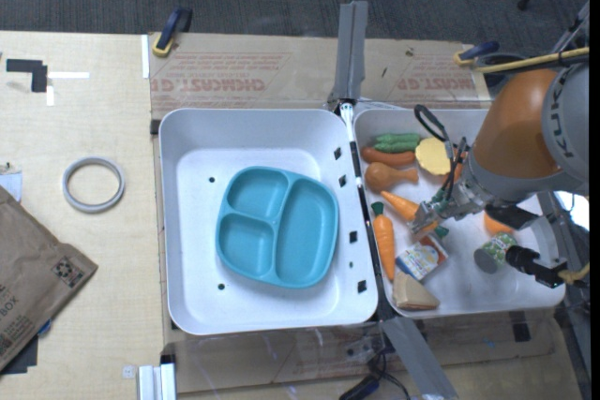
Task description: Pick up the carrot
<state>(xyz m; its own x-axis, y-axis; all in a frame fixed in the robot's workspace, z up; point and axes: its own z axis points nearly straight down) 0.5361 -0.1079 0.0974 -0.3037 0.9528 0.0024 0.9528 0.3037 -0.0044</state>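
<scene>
The tan wedge of toy bread (412, 295) is lying nearest you in the right-hand white bin (469, 304); the gripper (429, 222) is hovering, I judge, over the short orange carrot (401, 206); you cannot tell its grip; next calls for closing squarely.

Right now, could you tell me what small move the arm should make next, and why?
Probably ease the tool down and slightly left onto the carrot. It sits right beside that carrot's lower end in the right bin, and nothing visibly lies gripped in it yet.
</scene>
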